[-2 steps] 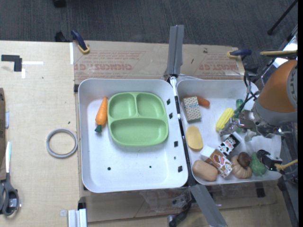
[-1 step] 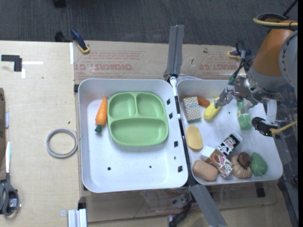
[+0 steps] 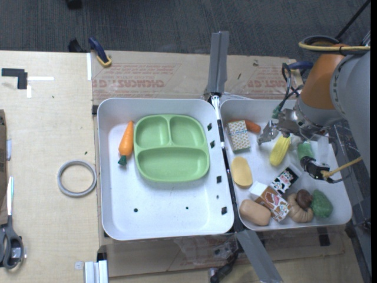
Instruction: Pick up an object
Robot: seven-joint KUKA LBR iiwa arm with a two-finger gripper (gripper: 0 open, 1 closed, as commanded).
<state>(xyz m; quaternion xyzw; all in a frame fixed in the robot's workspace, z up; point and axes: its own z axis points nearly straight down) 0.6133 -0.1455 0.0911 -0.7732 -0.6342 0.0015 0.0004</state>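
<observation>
Pale wood desk (image 3: 47, 134), cardboard sheet (image 3: 153, 75) along far side. Two shallow white bins side by side near middle: left bin (image 3: 118, 205), right bin (image 3: 259, 108), touching along inner edges. Grey tape ring (image 3: 76, 178) flat on bare wood, left of left bin. Scissors (image 3: 10, 243) at near left edge, partly cut off. Black L-shaped mark (image 3: 16, 75) far left. Blue-and-yellow clamp (image 3: 100, 52) at cardboard's far left corner.
</observation>
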